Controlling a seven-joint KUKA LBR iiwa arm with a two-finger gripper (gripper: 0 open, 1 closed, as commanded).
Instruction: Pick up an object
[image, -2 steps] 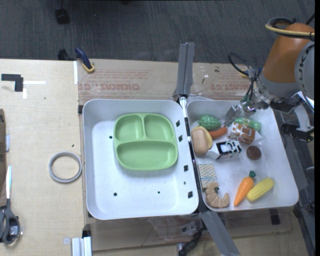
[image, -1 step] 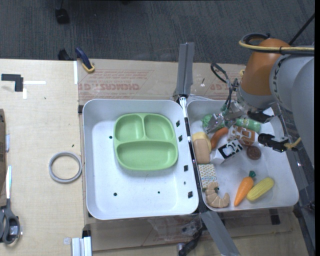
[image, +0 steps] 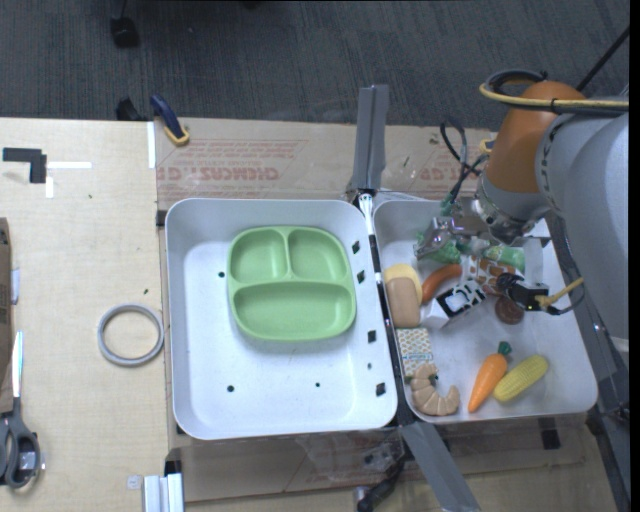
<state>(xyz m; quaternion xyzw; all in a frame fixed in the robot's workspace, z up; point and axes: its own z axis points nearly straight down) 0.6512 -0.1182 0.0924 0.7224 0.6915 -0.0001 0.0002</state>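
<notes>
The end effector (image: 447, 237) hangs low in the right bin (image: 570, 390); whether it is clenched cannot be told (clutter hides it). Just beside it, toward the bin's front, an orange sausage (image: 440, 281) slants. Farther forward lies a carrot (image: 488, 378).

plate (image: 292, 281) in left bin (image: 190, 330), carrot (image: 488, 379) in right bin (image: 560, 395)

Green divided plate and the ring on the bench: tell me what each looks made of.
Green divided plate: probably moulded plastic, one even pale green, smooth matt surface with soft rounded ridges between its three sections.
Ring: seems to be a roll of clear or whitish tape, since the wooden bench shows through its hollow centre; the material stays uncertain.
</notes>
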